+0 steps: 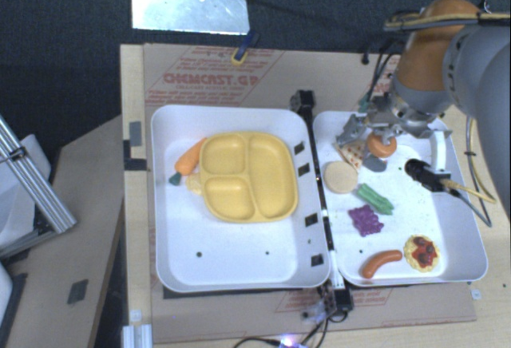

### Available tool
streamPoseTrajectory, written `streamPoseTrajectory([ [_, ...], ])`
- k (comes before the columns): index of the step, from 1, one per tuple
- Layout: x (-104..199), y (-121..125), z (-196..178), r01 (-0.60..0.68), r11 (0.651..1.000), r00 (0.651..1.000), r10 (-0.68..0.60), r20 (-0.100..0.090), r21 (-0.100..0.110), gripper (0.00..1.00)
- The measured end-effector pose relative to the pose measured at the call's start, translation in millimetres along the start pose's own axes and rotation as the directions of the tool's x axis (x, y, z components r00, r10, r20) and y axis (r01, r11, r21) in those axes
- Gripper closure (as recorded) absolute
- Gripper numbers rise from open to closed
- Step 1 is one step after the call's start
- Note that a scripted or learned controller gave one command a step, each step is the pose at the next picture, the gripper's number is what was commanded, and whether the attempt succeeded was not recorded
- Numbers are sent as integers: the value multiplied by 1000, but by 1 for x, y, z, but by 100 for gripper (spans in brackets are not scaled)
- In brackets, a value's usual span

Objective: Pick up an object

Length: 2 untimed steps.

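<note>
My gripper [372, 136] hangs low over the far left part of the right bin [467, 247]. Directly beneath it sits a small orange item [382, 147] on a pale base. A tan, speckled cracker piece [349, 153] lies just to the gripper's left. Nearer the front of that bin are a round beige disc [341, 177], a green pea pod [374, 199], a bunch of purple grapes [366, 219], a brown sausage [381, 262] and a small pizza slice [421, 252].
The left bin [172, 259] holds a yellow divided plate [243, 176], with an orange carrot [188, 157] against its left side. The divider [317, 187] between the bins carries black clips. The grey arm [463, 59] comes in from the upper right.
</note>
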<state>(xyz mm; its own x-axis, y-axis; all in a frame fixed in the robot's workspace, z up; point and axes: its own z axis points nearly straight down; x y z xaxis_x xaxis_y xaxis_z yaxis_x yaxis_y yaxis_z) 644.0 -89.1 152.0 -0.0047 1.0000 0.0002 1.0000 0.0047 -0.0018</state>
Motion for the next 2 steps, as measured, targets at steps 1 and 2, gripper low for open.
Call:
streamPoseTrajectory([
  [1, -1, 0, 16, 1, 1000, 1000, -1, 1, -12, 0],
  [2, -2, 2, 52, -3, 1000, 1000, 3, 3, -11, 0],
])
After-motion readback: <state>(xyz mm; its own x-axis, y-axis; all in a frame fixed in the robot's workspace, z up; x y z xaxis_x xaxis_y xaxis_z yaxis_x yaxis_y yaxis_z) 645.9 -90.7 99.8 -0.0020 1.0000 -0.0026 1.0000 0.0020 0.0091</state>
